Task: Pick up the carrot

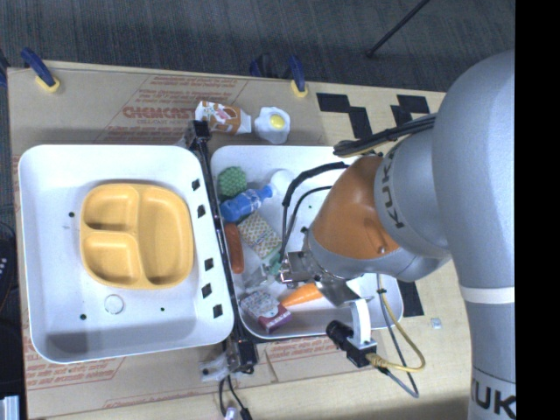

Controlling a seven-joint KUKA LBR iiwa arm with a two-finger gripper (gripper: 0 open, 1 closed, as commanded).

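Presently the carrot [303, 296] lies in the right bin [302, 153], near end, just below the arm's wrist; jaws [282, 271] hidden beneath the wrist, state cannot be told

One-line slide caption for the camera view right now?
KUKA arm's gripper low over the cluttered right bin, beside the carrot; yellow tray in the left bin.

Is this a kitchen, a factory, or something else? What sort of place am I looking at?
Most likely a robotics lab test bench, not a kitchen. A grey KUKA arm reaches over two white bins, which sit on cardboard clamped down with blue clips, and the food items, like the carrot, look like toys.
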